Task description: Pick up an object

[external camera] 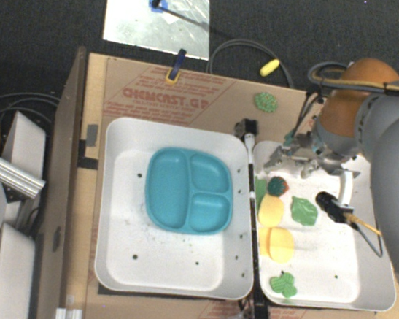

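I am seeing the divided plate [188, 190] lying midway in the left bin [109, 253]. Along the left wall of the right bin [365, 289], a ball [277, 186] is sitting behind a rear lump [271, 211], a front lump [280, 245] and a sprig [283, 284] in turn, with a leafy piece [304, 211] lying just right of the rear lump. The gripper [298, 162] is hanging over that bin's back.

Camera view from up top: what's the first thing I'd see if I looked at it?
The big blue plate with three sections jumps out first, lying in the middle of the left bin. Next come the yellow toys and green toys huddled in the right bin, with the robot's hand over that bin's far end.
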`<state>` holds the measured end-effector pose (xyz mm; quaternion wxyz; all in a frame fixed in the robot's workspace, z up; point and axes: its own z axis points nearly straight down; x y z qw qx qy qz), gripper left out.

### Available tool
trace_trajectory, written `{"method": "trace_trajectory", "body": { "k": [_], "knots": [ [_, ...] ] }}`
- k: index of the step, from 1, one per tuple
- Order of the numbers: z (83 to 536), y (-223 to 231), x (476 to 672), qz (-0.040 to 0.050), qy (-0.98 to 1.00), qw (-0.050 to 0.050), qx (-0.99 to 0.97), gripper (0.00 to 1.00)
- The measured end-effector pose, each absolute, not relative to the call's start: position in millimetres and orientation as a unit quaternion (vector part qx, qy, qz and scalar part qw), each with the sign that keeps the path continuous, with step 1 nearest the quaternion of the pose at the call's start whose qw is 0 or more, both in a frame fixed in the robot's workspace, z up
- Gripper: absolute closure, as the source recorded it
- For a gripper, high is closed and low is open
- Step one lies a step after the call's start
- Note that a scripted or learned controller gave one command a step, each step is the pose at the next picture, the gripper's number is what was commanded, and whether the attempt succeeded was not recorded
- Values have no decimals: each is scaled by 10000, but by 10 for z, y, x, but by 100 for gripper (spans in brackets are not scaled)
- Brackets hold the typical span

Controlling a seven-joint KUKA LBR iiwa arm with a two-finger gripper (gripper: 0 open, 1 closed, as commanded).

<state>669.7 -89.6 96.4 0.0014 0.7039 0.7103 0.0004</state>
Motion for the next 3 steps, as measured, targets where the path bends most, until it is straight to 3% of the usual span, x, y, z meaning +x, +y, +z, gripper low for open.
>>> {"method": "trace_trajectory", "body": {
  "k": [1,2,3],
  "knots": [
    [837,-1174,6176,-13,7063,-7,7079,0],
    [853,-1195,6412,15,7089,18,7053,0],
    [850,-1040,5986,1,7073,1,7069,0]
  ]
}}
